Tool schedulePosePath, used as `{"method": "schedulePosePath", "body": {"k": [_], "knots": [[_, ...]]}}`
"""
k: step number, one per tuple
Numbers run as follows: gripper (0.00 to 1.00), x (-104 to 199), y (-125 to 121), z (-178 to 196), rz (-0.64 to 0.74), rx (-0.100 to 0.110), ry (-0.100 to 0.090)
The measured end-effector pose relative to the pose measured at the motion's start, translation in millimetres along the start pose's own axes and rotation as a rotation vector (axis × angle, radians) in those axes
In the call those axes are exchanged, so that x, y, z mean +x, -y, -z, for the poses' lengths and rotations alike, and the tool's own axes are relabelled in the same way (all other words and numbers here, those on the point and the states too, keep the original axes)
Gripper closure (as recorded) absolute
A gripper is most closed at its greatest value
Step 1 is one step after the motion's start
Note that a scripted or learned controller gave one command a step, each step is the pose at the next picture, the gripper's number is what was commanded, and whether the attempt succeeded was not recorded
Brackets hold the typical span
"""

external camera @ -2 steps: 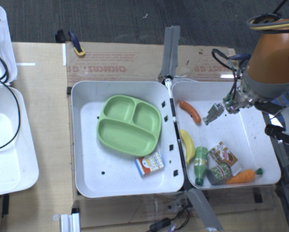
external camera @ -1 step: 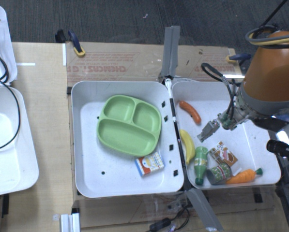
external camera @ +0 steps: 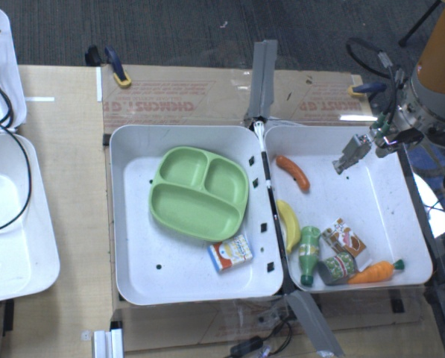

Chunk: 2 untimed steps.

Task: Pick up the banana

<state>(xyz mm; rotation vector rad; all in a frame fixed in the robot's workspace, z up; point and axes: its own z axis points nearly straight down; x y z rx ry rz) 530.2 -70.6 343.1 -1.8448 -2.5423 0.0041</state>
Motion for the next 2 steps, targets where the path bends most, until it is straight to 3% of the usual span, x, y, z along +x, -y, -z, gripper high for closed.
{"method": "schedulePosePath", "body": {"k": [1, 2], "knots": [[0.00, 57.9, 12.0, -119.2, -0.162, 0.001, -0.001], [0.00, 98.4, 23.4, -152.8, -0.153, 0.002, -0.001]]}}
